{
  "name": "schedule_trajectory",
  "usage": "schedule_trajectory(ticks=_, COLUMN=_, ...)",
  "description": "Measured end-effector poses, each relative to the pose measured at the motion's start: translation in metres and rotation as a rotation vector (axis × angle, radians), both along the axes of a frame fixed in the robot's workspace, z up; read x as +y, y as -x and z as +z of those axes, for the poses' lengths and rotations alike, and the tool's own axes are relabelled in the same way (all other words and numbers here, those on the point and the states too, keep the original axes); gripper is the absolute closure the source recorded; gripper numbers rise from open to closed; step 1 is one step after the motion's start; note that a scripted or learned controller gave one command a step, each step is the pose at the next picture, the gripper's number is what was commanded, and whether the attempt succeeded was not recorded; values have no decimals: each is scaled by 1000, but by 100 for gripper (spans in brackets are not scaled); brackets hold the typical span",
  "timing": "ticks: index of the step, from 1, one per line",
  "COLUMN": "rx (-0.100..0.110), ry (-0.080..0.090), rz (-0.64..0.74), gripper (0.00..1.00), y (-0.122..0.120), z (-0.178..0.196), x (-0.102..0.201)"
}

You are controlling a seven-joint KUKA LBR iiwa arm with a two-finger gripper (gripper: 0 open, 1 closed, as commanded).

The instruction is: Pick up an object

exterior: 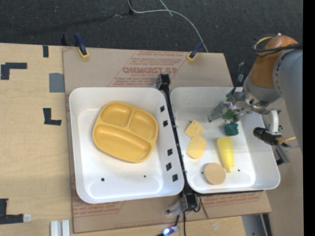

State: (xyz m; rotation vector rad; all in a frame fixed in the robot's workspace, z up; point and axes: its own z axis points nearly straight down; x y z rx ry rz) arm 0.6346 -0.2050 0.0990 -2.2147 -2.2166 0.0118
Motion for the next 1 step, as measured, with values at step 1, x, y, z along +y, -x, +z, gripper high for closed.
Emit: schedule_trajectory(ticks=1, rx=-6, ry=1, rz=1, gripper=0, y=0, z=-17, x=0)
